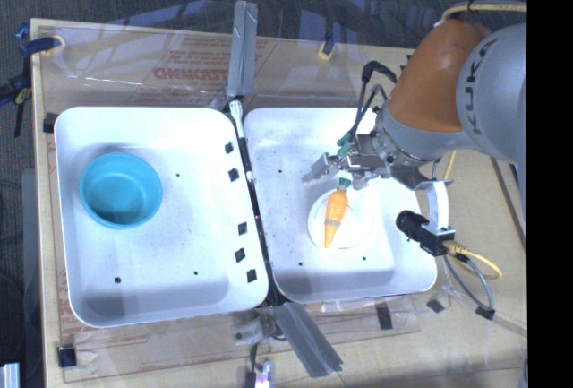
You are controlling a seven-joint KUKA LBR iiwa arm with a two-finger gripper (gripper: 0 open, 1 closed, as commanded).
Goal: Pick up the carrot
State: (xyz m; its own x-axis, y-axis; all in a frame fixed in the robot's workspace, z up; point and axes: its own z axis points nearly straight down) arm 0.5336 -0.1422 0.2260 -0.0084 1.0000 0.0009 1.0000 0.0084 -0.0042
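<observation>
Carrot [335, 216] on white plate [358, 234] — right bin [286, 261], end effector [344, 173] above

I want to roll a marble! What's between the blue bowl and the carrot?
In the camera view, the grey divider where the two bins meet lies between the blue bowl and the carrot, plus bare white bin floor.

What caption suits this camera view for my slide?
Gripper poised over the carrot on a white plate in the right bin; blue bowl sits left.
</observation>
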